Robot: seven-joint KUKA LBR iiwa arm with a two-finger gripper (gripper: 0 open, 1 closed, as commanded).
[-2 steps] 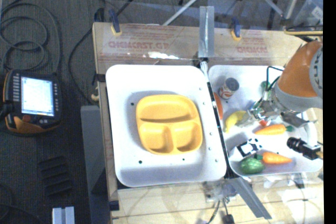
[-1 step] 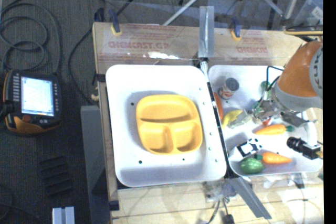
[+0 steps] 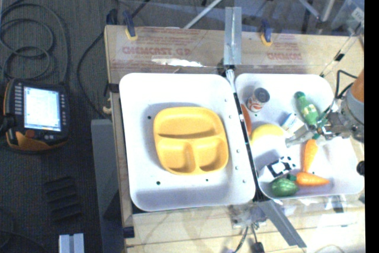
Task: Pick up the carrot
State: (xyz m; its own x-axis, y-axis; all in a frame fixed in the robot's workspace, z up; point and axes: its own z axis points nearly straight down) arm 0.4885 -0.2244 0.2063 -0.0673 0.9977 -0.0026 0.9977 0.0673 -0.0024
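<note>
- Left bin (image 3: 136, 127) holds a yellow divided tray (image 3: 190, 140), lying flat near its middle;
- Right bin (image 3: 346, 183) holds two carrots: an upright carrot (image 3: 308, 155) and a lying carrot (image 3: 311, 179), its tip beside a green pepper (image 3: 283, 186);
- gripper (image 3: 305, 133) sits just above the upright carrot, beside a green bottle (image 3: 307, 108);
- a small can (image 3: 257, 99) stands near the divider, a yellow round item (image 3: 267, 133) below it.

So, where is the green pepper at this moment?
In the camera view, the green pepper lies at the near edge of the right bin, touching the left end of a carrot and just below a black-and-white block.
</note>
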